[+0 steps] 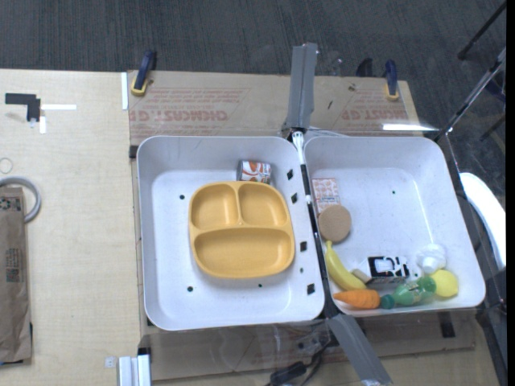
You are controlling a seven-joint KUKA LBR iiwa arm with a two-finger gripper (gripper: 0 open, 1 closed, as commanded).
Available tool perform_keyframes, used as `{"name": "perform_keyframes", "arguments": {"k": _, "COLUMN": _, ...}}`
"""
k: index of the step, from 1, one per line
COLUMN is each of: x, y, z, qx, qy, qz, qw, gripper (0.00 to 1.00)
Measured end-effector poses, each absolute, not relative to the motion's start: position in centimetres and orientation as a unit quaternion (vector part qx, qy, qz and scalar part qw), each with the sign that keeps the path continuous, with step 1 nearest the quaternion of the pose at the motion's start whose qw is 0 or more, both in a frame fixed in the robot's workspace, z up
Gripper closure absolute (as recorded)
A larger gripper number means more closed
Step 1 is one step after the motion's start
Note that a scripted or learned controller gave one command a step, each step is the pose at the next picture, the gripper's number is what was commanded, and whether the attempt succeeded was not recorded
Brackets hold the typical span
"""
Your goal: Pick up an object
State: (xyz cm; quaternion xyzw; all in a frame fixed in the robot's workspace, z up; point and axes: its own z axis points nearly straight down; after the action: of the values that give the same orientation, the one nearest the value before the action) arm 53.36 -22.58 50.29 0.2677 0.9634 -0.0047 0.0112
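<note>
The left bin [161, 240] holds a yellow divided plate [241, 229] and a small orange-and-white carton [254, 170] just behind it. In the right bin [402, 191] a round brown cookie-like piece [335, 223] and a small printed packet [324, 190] lie by the left wall. Along that bin's front edge sit a banana [342, 269], a carrot [357, 298], a green item [409, 293], a lemon [445, 284], a black-and-white block [387, 267] and a white piece [431, 258].
A grey divider bar [302, 95] rises behind the seam between the bins. Cardboard [265, 107] lies behind the bins, held by clamps [145, 72]. A brown paper bag [14, 272] lies on the wooden bench at the left.
</note>
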Motion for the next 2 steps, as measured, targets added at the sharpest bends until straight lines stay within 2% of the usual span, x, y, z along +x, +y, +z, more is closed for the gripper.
{"name": "perform_keyframes", "arguments": {"k": 2, "x": 53.78, "y": -22.63, "z": 51.92, "qx": 0.267, "qy": 0.964, "qz": -0.0056, "qw": 0.013, "gripper": 1.00}}
